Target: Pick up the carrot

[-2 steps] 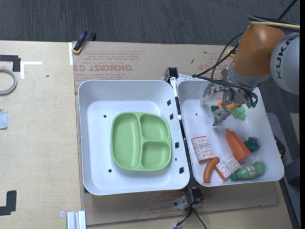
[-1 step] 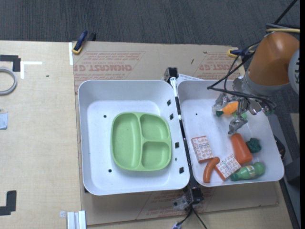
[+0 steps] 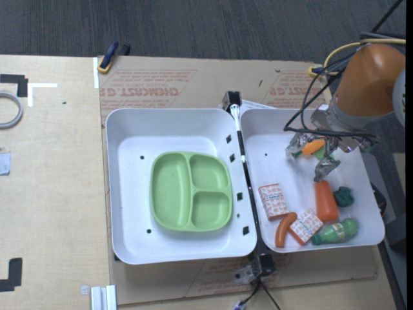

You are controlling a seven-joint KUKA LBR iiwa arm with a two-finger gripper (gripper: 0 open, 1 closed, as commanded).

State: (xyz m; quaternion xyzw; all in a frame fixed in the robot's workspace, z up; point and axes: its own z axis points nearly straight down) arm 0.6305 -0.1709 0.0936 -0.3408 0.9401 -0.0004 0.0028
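The carrot point(image 3: 313, 146) is small and orange with a green leafy end pointing left. It sits in the upper part of the right bin point(image 3: 271, 148), just under the arm's wrist. My gripper point(image 3: 312, 155) reaches down from the orange-banded arm and is closed around the carrot, one grey finger point(image 3: 326, 166) below right of it and the other at its left end. The wrist hides part of the carrot.
The right bin also holds an orange block point(image 3: 326, 201), a dark green item point(image 3: 344, 196), a green bottle point(image 3: 335, 231), a sausage point(image 3: 282, 229) and two small printed boxes point(image 3: 273, 200) point(image 3: 306, 225). A green divided plate point(image 3: 191, 191) lies in the left bin point(image 3: 122, 173).
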